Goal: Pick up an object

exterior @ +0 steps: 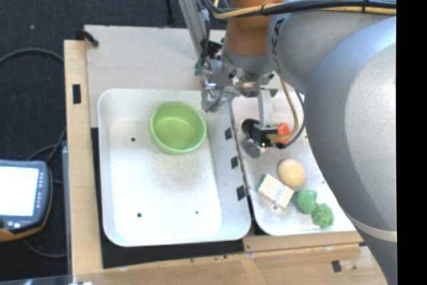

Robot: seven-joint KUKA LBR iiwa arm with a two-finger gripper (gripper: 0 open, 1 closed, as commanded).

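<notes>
Since the green bowl (pixel 177 128) is sitting upright in the left bin (pixel 120 210) w/ the claw (pixel 212 98) hovering just beside its right rim, it's looking like light, stiff, slick plastic, so pinching the thin rim is prob. best. Can't tell if the claw is open or closed. The beige egg (pixel 291 173) in the right bin (pixel 280 229) is looking smooth & apt to roll.

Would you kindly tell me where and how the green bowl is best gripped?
Probably by its rim, from straight above: the green bowl sits upright and open-mouthed in the left bin, so one jaw could go inside the wall, the other outside.
</notes>
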